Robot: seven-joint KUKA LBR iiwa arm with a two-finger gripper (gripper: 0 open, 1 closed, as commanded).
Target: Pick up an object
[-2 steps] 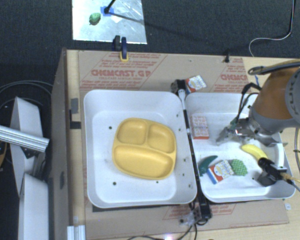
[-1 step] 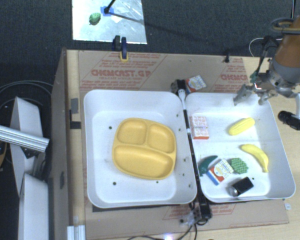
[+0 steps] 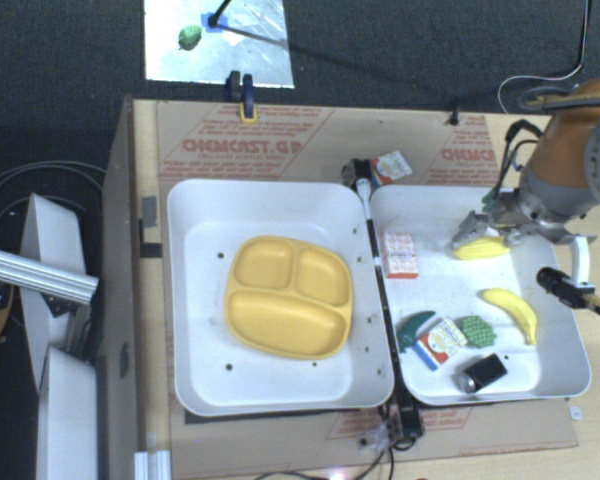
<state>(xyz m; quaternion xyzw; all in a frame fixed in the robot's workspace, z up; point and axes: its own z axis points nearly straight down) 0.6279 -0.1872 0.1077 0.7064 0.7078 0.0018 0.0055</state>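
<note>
My gripper [image 3: 488, 236] is low in the right bin [image 3: 560, 378], near its far right side, and it looks open. Just in front of its fingertips and touching them lies a small yellow lemon-like fruit [image 3: 480, 251] on the bin floor. A banana [image 3: 513, 313] lies nearer the front right. A green textured piece [image 3: 477, 330], a teal piece [image 3: 415, 325], a small printed box [image 3: 440, 343] and a black block [image 3: 482, 372] sit close together at the front. A white and red packet [image 3: 400, 254] rests by the left wall.
The left bin [image 3: 195, 268] holds a yellow divided plate [image 3: 288, 295]. A black divider clamp [image 3: 361, 178] joins the bins at the back, with a small packet [image 3: 391, 166] behind it. The grey arm with its orange band [image 3: 570, 158] comes in over the right rim.
</note>
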